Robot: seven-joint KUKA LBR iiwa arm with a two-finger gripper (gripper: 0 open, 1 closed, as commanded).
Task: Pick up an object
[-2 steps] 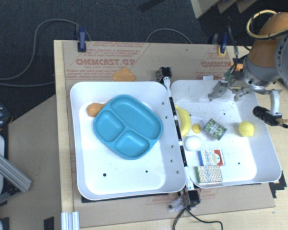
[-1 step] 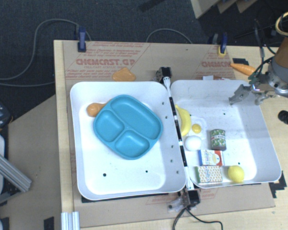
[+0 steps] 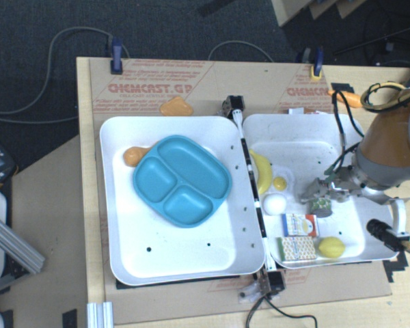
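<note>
A grey arm with an orange band reaches in from the tabletop's right edge and holds its hand low over the middle of the right bin; whether the hand is spread or pressed together cannot be told, and nothing is plainly pinched in it. The step in hand looks like the approach to a pick, with no object lifted yet.

The candidates lie just beside the hand, toward the bin's front and left wall: a white ball, a small carton, a flat box at the front rim, a lemon touching that box on its right, a banana along the left wall, and a small yellow piece next to it. The next move would call for settling squarely over one of them and closing; the carton and ball sit nearest.

The crowding is the hazard: carton, box and lemon are packed together, so a descent could nudge neighbours. The left bin holds a blue divided plate with an orange thing at its back-left rim, well apart from the arm.
</note>
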